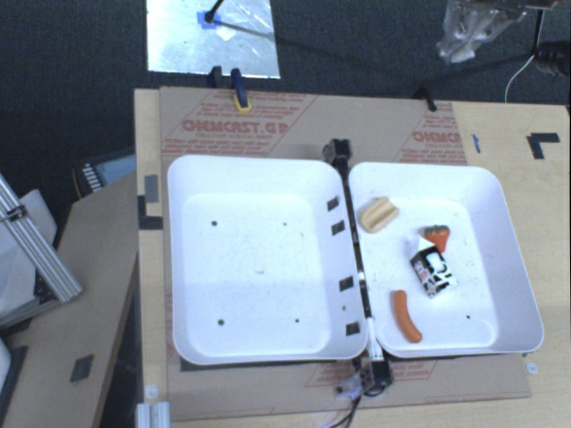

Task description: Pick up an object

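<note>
Nearest the lens, an orange sausage lies at a slant on the floor of the right bin, far below the tool in this view and a little to its left. Just above the sausage, closer to the tool, a small black-and-white carton rests tilted, and a carrot-like piece with a green end touches its upper end. A tan bun lies apart from these near the bin's inner wall, further left of the tool than the others. All four things sit well apart from the tool, none between its fingers.

Up at the top right the tool hangs over dark floor, beyond the far edge of the desk and outside both bins. It is blurred and pale against the background; it seems to carry nothing, but how wide its fingers stand I cannot tell.

Left of the right bin, farther still from the tool, is the left bin. Black clips join the two along their shared wall. A shiny metal sheet lies on the floor at the top, well to the tool's left.
</note>
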Available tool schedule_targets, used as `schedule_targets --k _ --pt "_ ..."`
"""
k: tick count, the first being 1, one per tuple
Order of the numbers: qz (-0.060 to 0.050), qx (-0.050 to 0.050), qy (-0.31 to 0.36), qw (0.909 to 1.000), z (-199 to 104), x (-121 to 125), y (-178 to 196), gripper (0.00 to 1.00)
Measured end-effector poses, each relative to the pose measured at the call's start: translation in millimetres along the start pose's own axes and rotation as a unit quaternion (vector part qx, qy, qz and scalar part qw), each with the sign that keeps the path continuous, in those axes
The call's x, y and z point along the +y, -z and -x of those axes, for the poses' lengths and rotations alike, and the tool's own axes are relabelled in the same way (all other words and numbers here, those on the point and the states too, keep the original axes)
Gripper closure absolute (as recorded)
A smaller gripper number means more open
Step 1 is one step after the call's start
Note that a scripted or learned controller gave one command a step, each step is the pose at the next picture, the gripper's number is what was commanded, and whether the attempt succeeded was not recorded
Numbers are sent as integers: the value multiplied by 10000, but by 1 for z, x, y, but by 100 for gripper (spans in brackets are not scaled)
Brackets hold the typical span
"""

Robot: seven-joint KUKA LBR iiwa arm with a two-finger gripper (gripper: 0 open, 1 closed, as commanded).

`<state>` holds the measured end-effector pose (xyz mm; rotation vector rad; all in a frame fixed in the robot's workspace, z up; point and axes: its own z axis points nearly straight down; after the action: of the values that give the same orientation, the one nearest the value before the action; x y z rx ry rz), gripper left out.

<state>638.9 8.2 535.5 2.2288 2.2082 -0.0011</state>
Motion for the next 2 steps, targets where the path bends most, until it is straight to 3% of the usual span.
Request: schedule_targets --k 1,2 --pt "-22 21 89 10000 -70 6 -57 100" --pt "3 -8 -21 10000 108 -20 -55 100"
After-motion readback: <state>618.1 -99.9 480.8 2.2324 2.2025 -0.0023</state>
